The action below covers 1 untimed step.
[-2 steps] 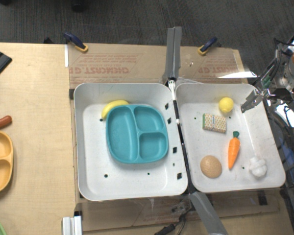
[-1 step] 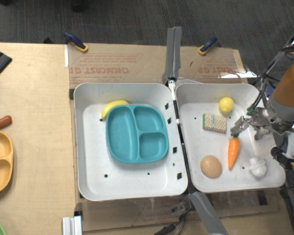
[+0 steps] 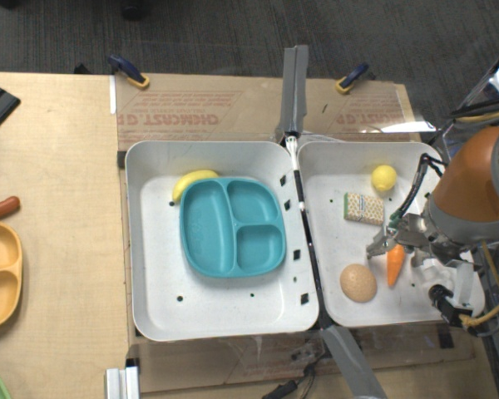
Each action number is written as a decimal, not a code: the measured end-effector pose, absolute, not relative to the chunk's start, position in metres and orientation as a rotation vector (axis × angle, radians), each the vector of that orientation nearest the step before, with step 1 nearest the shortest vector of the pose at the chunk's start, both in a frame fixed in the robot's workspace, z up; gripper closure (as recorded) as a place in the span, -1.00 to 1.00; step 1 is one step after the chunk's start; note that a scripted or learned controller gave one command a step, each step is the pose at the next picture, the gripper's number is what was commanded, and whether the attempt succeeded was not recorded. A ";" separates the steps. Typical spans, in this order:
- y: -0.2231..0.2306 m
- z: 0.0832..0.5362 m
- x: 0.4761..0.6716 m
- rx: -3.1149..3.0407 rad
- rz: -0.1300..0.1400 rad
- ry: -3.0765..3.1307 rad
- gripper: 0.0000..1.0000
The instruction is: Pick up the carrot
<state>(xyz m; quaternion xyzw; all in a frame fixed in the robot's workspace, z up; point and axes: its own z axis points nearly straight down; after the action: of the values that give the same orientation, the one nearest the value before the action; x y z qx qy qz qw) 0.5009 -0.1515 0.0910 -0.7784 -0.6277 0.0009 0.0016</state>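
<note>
**Claw at the carrot in the right bin**

My claw (image 3: 397,252) hangs low over the right bin (image 3: 333,306), with my grey wrist and its orange band (image 3: 482,173) just behind it, toward the bin's right wall. The carrot (image 3: 395,265) sits right at my fingertips: its broad top is tucked up against the metal fingers (image 3: 381,243) and its narrow tip points away from me toward the bin's near edge. It looks tilted almost upright along the claw, but I cannot tell from this angle whether my fingers are closed on it or merely resting beside it, nor how wide they stand.

Just to the left of the claw and a little nearer the bin's front lies a tan egg-shaped thing (image 3: 358,282), close to the carrot but apart from it. Beyond the claw, toward the bin's far wall, lies a small speckled box (image 3: 364,209), and further still a yellow lemon (image 3: 384,178).

Well to my left, past the divider, the left bin (image 3: 150,306) holds a teal divided plate (image 3: 231,226) with a banana (image 3: 195,179) peeking out from behind its far corner. On the counter (image 3: 50,140) further left are an orange tray (image 3: 0,277) and a sausage (image 3: 0,208).
</note>
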 end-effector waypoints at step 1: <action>-0.153 0.100 0.501 -2.446 0.003 -1.966 1.00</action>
<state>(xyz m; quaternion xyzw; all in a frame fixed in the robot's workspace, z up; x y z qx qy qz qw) 0.5010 -0.1525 0.0999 -0.7795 -0.6264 0.0009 0.0016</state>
